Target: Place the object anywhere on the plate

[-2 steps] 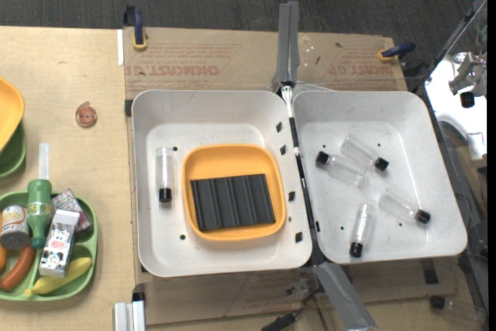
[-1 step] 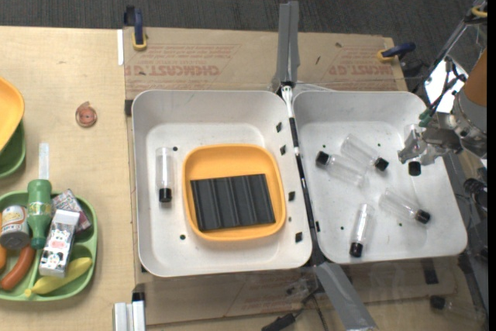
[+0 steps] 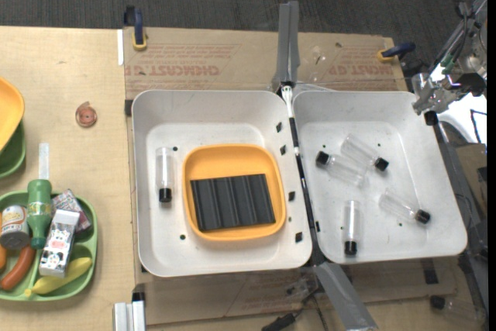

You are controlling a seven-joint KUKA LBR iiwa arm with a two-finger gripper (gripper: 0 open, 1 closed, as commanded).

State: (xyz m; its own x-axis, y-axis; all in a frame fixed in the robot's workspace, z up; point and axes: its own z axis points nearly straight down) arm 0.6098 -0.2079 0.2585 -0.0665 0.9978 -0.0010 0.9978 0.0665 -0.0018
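Note:
An orange square plate [image 3: 231, 156] lies in the left bin [image 3: 147, 244], with a dark ridged insert [image 3: 232, 201] on it. A clear tube with a black cap [image 3: 163, 173] lies in that bin, just left of the plate. Several more clear capped tubes are scattered in the right bin [image 3: 434, 244], among them one [image 3: 350, 222] near its front and one [image 3: 403, 207] at the right. My gripper [image 3: 435, 95] hangs at the right bin's far right corner, above its rim and away from all the tubes. Nothing shows in it.
On the wooden table to the left are a green tray of toy food [image 3: 46, 248], stacked bowls [image 3: 6, 128] and a small pink piece [image 3: 86, 115]. A metal post [image 3: 288, 43] rises between the bins. Clamps [image 3: 137, 29] hold the cardboard at the back.

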